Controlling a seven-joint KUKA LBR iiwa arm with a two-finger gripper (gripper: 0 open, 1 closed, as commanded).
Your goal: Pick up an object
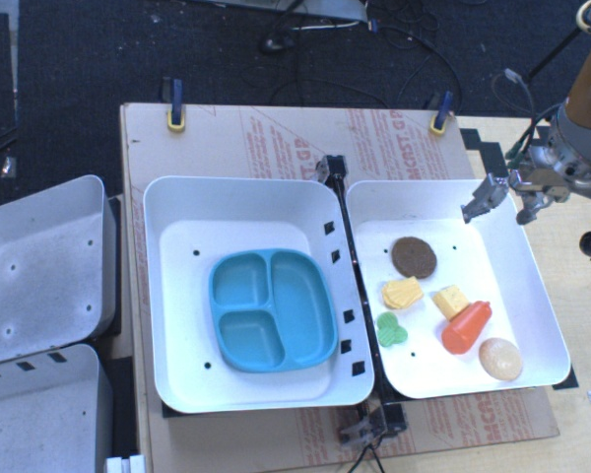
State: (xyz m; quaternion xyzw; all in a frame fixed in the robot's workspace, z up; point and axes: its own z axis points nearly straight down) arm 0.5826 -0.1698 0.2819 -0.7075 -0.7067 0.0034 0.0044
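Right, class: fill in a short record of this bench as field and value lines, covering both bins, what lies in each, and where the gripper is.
left bin: holds a blue divided tray
right bin: holds six small items
items: brown round cookie, yellow wedge, yellow block, green piece, orange-red carrot, beige egg
gripper: open, above the right bin's upper right corner, holding nothing

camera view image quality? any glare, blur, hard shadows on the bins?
Camera view: even, soft light; white bins bright but not blown out, no hard shadows. Toy food sharp enough to tell apart, e.g. brown cookie, orange carrot. Gripper slightly soft at the right bin's far rim; dark floor underexposed.
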